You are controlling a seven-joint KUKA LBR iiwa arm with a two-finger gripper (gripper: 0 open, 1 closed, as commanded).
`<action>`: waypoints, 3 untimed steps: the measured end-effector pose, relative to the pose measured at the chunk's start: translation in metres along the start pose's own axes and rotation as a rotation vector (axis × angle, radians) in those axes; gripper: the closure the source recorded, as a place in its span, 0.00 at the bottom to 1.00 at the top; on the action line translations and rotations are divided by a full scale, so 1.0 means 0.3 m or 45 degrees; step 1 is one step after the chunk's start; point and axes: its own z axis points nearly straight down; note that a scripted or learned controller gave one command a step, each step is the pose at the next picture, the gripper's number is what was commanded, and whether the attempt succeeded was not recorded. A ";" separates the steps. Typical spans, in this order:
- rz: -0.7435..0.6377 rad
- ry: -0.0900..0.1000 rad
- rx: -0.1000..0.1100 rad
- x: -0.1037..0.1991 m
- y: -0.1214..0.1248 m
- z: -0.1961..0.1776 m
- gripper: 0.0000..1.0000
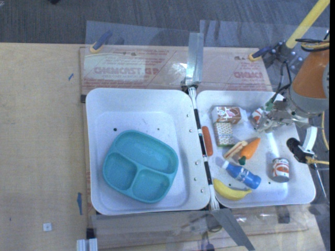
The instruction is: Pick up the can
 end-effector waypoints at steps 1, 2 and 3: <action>-0.006 0.008 0.003 0.015 0.002 0.001 0.00; -0.005 0.003 0.000 0.010 0.004 -0.034 1.00; -0.006 0.004 0.000 0.011 0.005 -0.034 0.00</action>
